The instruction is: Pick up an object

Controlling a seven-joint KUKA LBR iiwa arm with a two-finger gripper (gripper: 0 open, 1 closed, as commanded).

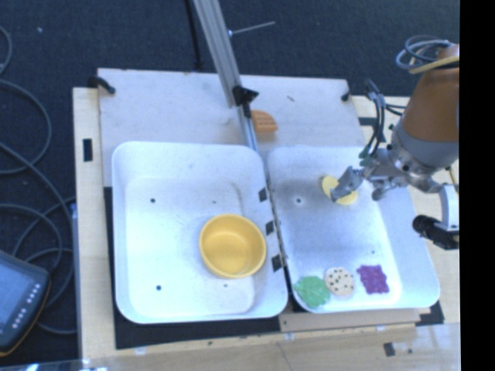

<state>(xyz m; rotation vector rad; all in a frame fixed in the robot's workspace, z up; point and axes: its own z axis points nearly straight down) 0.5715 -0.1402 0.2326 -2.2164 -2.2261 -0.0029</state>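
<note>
Reach step: claw (pixel 345 189) sits over yellow piece (pixel 340 189) in right bin (pixel 402 230); finger opening can't tell. Next: close, lift.

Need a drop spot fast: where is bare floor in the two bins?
Left bin: bare all around the yellow bowl. Right bin: bare middle, between the gripper over a yellow piece and the crowded front row: green piece, cookie, purple piece.

Just one camera here, fixed above the bench (pixel 93 207) and tilted down at a slant. Both white bins, the left bin (pixel 155 168) and the right bin (pixel 402 277), are framed fully from a moderate distance, with dark floor (pixel 93 22) caught beyond and the arm (pixel 433 107) seen at the right.
</note>
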